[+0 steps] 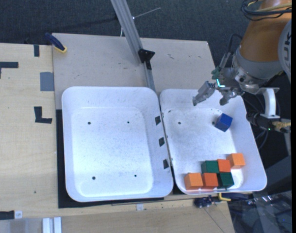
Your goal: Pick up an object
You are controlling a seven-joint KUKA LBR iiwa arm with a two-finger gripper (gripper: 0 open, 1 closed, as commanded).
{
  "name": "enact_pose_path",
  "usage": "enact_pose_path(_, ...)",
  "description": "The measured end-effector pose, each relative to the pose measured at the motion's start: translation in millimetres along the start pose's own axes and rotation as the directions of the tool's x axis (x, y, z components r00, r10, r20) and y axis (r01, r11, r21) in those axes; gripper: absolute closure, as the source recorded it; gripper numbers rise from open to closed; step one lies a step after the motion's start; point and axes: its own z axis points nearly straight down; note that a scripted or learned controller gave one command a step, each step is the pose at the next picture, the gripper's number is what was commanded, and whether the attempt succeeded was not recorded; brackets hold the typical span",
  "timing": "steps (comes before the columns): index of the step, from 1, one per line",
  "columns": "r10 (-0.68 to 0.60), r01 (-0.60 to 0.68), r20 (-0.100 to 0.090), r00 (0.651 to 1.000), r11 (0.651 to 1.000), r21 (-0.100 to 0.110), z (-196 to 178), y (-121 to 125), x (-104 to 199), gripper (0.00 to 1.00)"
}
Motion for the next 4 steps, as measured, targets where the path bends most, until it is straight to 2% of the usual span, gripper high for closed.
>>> enact_pose_path(1, -0.001, 0.001, 0.001, 1.000, 1.000, -0.004, -2, 1, 0, 0.00)
enact_pose_path(2, 0.001, -0.001, 0.002, 1.000, 1.000, 0.000, 44, 1, -7, 0.00)
enact_pose_path(3, 0.000, 0.000, 0.001, 1.000, 1.000, 0.002, 103, -1, 3, 0.00)
enact_pose_path(4, 0.000, 0.000, 0.002, 1.000, 1.000, 0.001, 146, -4, 2, 0.00)
